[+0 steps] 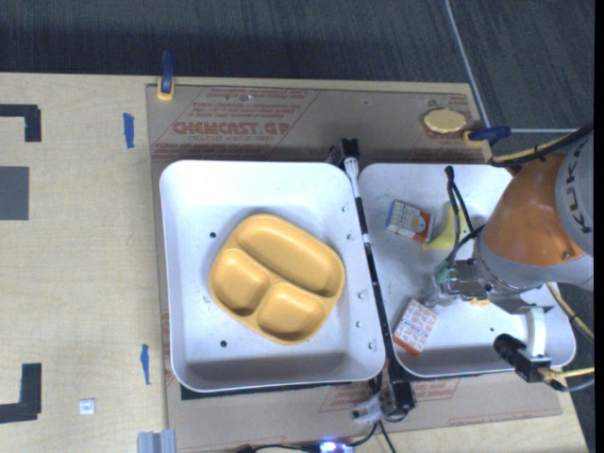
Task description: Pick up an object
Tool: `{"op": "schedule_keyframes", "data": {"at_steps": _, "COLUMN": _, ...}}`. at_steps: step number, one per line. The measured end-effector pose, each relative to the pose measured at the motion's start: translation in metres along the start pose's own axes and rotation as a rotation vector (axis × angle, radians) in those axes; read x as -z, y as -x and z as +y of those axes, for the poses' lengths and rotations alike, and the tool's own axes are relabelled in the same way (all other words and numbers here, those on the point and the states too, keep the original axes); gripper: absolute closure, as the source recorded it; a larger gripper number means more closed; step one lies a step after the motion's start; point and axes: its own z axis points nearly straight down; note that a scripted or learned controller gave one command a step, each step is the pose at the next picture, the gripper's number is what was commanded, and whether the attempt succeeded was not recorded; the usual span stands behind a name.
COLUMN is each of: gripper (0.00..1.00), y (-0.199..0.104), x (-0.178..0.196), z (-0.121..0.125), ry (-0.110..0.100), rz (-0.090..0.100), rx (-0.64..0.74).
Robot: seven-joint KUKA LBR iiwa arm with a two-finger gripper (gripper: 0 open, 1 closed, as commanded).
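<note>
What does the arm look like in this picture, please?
The arm is grey with a wide, rounded orange band above the wrist. Black cables run along it, and dark lettering marks the grey shell at the right edge. The wrist below the band is metallic grey.

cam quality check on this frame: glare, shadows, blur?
Camera view: even overhead light, soft overall focus. Mild sheen on the yellow three-compartment plastic tray and the left white bin's rim, nothing blown out. The grey arm with orange band throws a soft shadow into the right white bin. Print on the small red-and-white carton is too blurred to read.
</note>
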Motion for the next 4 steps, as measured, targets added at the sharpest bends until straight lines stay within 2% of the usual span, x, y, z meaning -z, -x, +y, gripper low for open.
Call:
{"op": "schedule_keyframes", "data": {"at_steps": 1, "gripper": 0.0, "y": 0.0, "x": -0.001, "z": 0.0, "ry": -0.001, "rz": -0.001, "rx": 0.0}}
{"op": "schedule_keyframes", "data": {"at_steps": 2, "gripper": 0.0, "y": -0.013, "x": -0.001, "z": -0.017, "ry": 0.0, "rz": -0.002, "rx": -0.002}}
{"op": "schedule_keyframes", "data": {"at_steps": 4, "gripper": 0.0, "y": -0.016, "x": -0.001, "z": -0.017, "ry": 0.001, "rz": -0.003, "rx": -0.002}}
